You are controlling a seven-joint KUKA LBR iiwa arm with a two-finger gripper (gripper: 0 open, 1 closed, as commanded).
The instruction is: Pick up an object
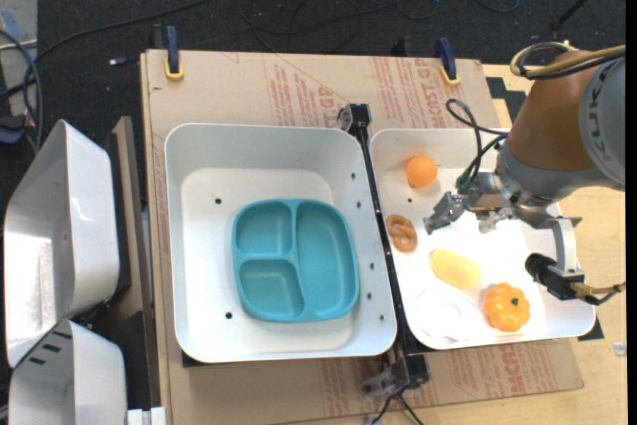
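Gripper [445, 211] jaws apart, empty, just beside pretzel [402, 232]. Pretzel likely light, rigid, brittle; grasp across its outer rim.

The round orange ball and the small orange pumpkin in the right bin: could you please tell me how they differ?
The round orange ball is smooth and plain, while the small orange pumpkin is ribbed with a green stem. The ball is smaller than the pumpkin. The ball lies near the bin's far edge, the pumpkin near its front edge. Both are orange and rest in the right white bin.
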